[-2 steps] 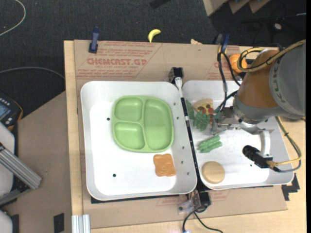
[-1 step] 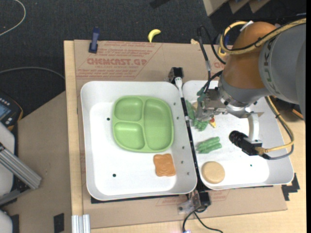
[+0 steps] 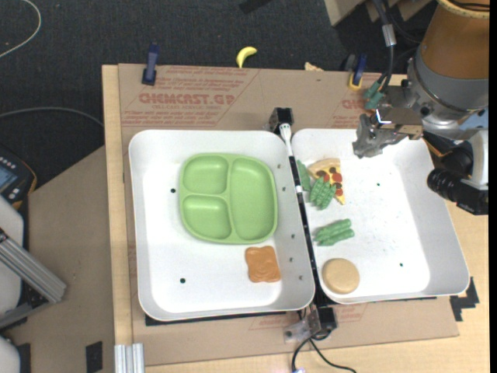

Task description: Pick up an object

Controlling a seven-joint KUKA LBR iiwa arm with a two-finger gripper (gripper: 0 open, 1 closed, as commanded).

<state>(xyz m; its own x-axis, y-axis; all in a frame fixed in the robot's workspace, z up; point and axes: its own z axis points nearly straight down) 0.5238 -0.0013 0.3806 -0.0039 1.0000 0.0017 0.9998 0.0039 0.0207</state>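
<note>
Leftmost, the left bin [image 3: 147, 208] holds a green divided plate [image 3: 229, 197] and, just near of it, an orange waffle piece [image 3: 262, 264]. Across the divider, the right bin [image 3: 411, 231] keeps its toys along the left wall: a pizza slice [image 3: 329, 174] and green pods [image 3: 320, 193] farthest, another green pod [image 3: 334, 231] nearer, a tan round cookie [image 3: 340, 276] nearest. The claw [image 3: 373, 142] hangs at the far end, holding nothing; its spread I cannot tell. The pizza slice, a yellow wedge with red dots, lies just left and slightly near of it, likely the closest pick.
</note>
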